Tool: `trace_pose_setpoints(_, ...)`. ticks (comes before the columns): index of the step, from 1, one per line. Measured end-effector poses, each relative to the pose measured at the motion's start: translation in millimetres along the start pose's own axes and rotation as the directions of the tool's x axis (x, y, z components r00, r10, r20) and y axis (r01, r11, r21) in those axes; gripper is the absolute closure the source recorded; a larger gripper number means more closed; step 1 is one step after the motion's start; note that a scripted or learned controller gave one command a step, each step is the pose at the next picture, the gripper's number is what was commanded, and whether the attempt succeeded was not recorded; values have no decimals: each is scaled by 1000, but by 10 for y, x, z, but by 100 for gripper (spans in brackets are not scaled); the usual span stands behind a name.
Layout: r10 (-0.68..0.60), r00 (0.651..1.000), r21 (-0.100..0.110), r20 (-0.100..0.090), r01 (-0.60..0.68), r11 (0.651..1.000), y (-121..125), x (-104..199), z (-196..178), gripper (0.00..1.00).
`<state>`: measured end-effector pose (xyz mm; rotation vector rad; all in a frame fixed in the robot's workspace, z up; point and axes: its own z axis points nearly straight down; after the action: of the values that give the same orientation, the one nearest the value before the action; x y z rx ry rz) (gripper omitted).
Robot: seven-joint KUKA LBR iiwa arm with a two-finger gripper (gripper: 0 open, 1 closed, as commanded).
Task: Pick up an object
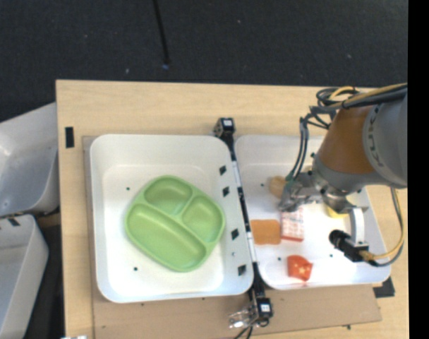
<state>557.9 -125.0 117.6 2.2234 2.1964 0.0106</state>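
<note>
Gripper (293, 202) low in right bin (271, 147), over a white-and-red packet (293, 227) (grip state unclear), orange block (265, 232) left, red piece (299, 268) nearer, green divided plate (175, 222) in left bin (109, 274).

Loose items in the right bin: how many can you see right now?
4: a tan piece by the end effector, a red-white packet below it, an orange block near the divider, a red piece at the front. The arm may hide more.
</note>
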Motion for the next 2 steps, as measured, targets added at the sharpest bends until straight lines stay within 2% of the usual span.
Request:
trace_pose_setpoints(1, -16, 1000, 12, -5, 16, 1000, 122, -17, -515, 100)
trace_pose_setpoints(2, -15, 1000, 9, -5, 15, 1000, 211, 7, -1129, 100)
